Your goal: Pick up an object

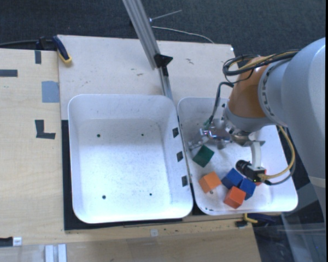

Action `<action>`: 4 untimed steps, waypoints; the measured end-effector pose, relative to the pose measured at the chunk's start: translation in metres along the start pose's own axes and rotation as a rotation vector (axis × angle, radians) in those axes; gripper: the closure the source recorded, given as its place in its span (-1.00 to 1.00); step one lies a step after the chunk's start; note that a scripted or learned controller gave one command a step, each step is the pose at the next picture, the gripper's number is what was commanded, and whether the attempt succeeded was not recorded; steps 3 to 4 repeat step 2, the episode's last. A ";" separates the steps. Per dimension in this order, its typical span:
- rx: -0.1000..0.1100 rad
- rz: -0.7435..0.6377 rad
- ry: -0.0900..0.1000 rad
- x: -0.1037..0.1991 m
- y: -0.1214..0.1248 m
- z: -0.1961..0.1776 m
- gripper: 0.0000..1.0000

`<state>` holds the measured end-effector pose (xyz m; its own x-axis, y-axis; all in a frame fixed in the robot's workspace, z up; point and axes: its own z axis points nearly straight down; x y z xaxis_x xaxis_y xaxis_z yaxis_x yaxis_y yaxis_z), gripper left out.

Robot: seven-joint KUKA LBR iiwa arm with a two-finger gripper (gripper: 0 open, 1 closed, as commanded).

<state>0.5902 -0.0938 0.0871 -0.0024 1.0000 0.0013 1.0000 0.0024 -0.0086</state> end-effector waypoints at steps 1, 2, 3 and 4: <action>-0.008 0.004 -0.004 -0.051 0.019 -0.005 -1.00; -0.003 0.000 0.001 -0.001 -0.031 -0.004 -1.00; -0.003 0.000 0.001 -0.001 -0.031 -0.004 -1.00; -0.003 0.000 0.001 -0.001 -0.031 -0.004 -1.00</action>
